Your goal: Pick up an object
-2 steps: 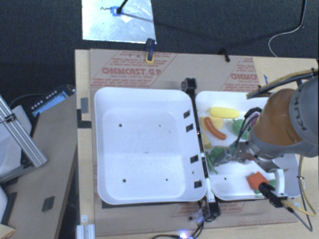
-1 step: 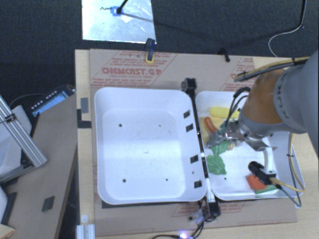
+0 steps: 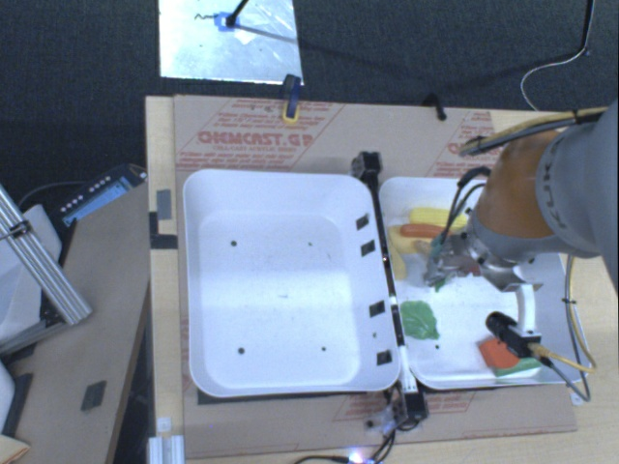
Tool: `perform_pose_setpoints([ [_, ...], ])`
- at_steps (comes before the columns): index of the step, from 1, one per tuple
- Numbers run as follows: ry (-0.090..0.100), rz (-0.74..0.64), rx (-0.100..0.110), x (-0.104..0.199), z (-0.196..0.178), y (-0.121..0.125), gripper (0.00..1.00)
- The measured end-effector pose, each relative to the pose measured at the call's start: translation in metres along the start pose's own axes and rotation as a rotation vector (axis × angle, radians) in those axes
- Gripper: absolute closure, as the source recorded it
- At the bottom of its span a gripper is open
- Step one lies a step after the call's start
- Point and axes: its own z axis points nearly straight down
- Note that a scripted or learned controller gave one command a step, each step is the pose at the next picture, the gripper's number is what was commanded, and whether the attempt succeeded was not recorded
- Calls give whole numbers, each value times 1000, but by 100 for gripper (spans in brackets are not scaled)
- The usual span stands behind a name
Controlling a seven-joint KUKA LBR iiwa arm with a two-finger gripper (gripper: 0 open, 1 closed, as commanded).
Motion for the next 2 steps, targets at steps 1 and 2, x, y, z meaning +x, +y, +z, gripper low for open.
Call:
perform_pose_setpoints([
  [1, 0, 0, 0, 0, 0, 0, 0],
  [2, 0, 3, 0, -18, 11, 18, 0],
])
